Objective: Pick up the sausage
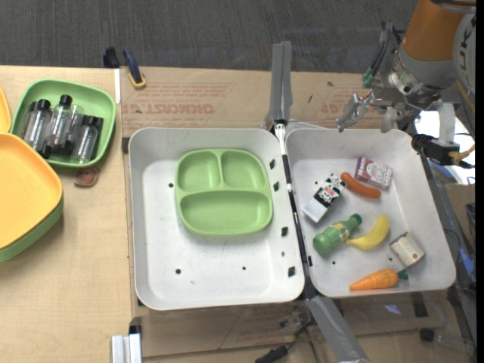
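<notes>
Wooden bench, two white bins | small red-orange sausage (361, 185) lies in right bin (431, 225) | gripper (368, 110) hovers beyond far rim, claw spread, empty | step: approach; next: descend over sausage

Single overhead camera, slanted down, both bins (302, 278) probably mid-distance

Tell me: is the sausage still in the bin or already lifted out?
In the bin. The sausage lies on the right bin's floor beside the pink carton.
</notes>
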You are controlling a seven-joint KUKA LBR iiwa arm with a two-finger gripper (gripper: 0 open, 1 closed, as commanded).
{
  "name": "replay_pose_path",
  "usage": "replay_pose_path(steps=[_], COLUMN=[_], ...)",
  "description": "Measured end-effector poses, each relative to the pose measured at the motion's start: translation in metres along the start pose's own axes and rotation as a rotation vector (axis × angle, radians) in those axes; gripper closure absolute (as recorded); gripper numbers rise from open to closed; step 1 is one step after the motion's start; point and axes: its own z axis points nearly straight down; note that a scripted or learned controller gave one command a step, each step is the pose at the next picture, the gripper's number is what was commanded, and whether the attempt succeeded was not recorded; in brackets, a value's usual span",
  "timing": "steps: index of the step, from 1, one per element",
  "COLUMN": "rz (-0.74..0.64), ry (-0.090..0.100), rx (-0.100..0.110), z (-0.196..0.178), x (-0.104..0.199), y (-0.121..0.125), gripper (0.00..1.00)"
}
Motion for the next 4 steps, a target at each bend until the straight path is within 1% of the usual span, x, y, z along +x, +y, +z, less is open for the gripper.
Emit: replay_pose_path(steps=[1,2,3,4], rz=[0.167,0.166,0.491,0.453], ry=[-0.001,-0.001,0.000,0.001], rx=[0.001,0.004,0.003,0.000], z=[-0.038,-0.046,0.038,0.155], x=[-0.027,-0.028,-0.071,-0.100], y=[-0.068,-0.068,-0.063,-0.076], gripper=[0.00,1.00,1.00,1.00])
